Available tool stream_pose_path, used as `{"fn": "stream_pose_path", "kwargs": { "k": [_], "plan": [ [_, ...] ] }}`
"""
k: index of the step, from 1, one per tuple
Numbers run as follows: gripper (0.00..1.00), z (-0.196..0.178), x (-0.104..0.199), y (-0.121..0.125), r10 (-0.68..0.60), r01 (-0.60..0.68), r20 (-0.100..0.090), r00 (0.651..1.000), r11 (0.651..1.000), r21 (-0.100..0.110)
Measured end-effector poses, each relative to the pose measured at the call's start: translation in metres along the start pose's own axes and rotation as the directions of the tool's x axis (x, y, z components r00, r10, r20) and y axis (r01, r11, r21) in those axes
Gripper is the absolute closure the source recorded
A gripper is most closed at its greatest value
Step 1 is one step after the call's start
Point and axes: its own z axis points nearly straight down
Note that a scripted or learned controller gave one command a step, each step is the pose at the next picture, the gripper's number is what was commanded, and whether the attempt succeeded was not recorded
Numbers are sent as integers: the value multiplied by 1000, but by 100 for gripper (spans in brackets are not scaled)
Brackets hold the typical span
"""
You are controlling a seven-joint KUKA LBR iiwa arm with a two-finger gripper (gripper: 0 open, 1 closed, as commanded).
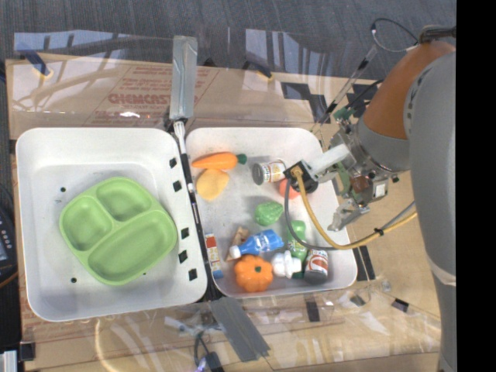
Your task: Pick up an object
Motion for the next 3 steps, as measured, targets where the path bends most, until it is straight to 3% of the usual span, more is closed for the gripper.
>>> {"fn": "stream_pose_path", "kwargs": {
  "k": [1, 2, 3],
  "plan": [
    [0, 2, 44, -78, -18, 18, -3, 1000, 1000, -3],
    [0, -126, 84, -30, -40, 40, -8, 999, 999, -5],
    [0, -170, 56, 57, -14, 14, -6, 1000, 1000, -4]
  ]
}}
